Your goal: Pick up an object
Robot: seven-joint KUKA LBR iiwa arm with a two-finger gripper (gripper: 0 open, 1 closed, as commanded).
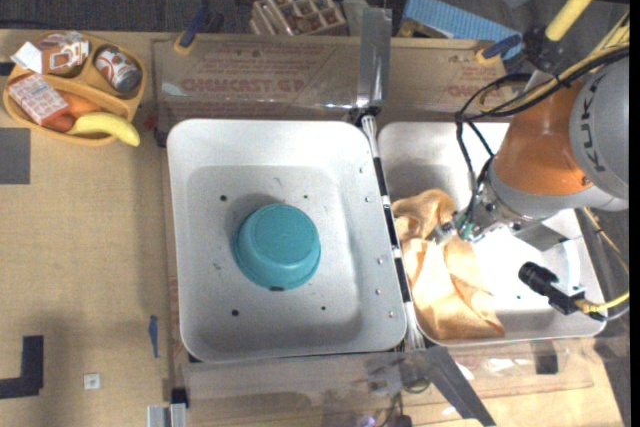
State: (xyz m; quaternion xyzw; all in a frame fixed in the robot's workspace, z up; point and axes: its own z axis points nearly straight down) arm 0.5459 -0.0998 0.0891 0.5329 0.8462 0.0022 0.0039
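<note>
The bench [90, 255] is the biggest thing here, a tan surface bearing two white bins side by side. The left bin [200, 165] holds a teal bowl [278, 246], turned upside down by the look of it, near the middle of the floor and clear of every wall. The right bin [425, 150] holds a yellow cloth [440, 265], crumpled against its left wall and trailing down toward the near edge. The arm [555, 150] reaches in from the right over this bin, its orange band above the wrist. The gripper [466, 227] is low over the cloth's upper right part, touching or nearly touching the folds; the view is too crowded there to tell how it is set, or whether any cloth is caught in it. Behind the bins stands a low cardboard wall [260, 75]. At the bench's far left corner sits a yellow tray [20, 100] with toy food, a banana [108, 126] lying on its near edge. A black cylinder [540, 279] on the arm juts over the right bin's floor.
</note>
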